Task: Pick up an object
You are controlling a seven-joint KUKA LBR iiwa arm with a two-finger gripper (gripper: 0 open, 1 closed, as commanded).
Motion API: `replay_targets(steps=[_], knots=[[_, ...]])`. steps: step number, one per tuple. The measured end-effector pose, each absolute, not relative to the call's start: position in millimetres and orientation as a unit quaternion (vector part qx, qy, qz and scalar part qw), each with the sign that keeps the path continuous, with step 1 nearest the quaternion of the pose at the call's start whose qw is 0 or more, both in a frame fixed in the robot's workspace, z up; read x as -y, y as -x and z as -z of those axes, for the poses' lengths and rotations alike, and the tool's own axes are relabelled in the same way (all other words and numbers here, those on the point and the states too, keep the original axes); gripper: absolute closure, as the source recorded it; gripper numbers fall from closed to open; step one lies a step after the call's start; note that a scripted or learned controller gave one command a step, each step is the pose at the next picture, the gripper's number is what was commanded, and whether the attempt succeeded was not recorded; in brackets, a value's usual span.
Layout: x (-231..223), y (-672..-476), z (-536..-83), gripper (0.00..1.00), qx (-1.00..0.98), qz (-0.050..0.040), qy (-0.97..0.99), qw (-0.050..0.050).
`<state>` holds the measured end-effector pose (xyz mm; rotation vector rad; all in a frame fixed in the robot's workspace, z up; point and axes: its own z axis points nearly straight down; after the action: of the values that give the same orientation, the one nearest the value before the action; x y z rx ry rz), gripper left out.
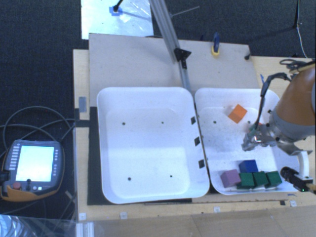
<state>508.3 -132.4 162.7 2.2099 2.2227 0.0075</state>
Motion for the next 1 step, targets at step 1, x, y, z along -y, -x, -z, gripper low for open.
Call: replay_targets(steps=[1], knots=[[124.7, -517.3, -219.6, 1.00, -0.710, -0.0027, -0.705, 0.004]])
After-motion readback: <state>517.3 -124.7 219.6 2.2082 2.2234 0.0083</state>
